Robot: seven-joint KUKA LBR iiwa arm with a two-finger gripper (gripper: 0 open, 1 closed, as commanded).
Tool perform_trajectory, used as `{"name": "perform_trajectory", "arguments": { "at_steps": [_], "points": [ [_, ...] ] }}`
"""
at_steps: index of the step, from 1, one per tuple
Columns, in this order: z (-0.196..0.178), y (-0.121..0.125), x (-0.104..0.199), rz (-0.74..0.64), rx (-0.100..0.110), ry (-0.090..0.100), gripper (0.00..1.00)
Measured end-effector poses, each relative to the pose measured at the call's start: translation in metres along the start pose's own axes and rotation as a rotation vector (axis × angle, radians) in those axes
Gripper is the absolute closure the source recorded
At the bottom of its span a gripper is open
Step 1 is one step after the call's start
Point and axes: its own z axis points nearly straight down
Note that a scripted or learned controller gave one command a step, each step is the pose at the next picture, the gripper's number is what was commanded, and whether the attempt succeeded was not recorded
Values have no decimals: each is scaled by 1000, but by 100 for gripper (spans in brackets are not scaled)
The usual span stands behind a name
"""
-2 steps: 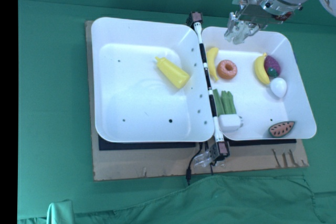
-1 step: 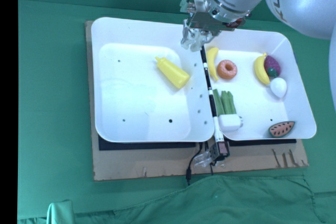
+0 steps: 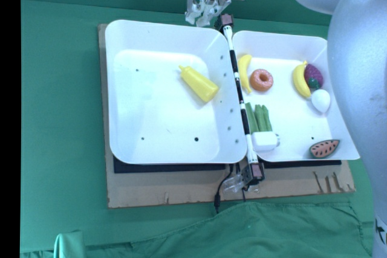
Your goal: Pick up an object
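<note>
Taking the divider [image 3: 237, 84] between the two bins as landmark, the nearest things lie to its right: a white cup [image 3: 264, 141], green beans [image 3: 258, 117], a watermelon slice [image 3: 325, 148], then a doughnut [image 3: 261, 80] and bananas [image 3: 301, 80], while a yellow mustard bottle [image 3: 198, 84] lies alone to its left. The end effector [image 3: 204, 9] hangs above the divider's far end, carrying nothing; whether it is apart or together I cannot tell. I judge the approach step is in hand: next it must choose an object, move over it and descend.

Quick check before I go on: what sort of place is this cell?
Likely a lab bench for grasping trials: two white bins on cardboard over green cloth, toy food such as a donut and mustard bottle, with the gripper above.
</note>
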Motion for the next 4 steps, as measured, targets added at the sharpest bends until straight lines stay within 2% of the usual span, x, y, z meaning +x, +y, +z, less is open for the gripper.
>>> {"name": "perform_trajectory", "arguments": {
  "at_steps": [1, 2, 3, 4],
  "points": [
    [46, -7, 33, 1, 11, -1, 100],
    [30, -6, 31, 5, 1, 1, 100],
    [36, 58, 27, 6, 2, -1, 100],
    [-24, 32, 30, 2, 0, 2, 100]
  ]
}}
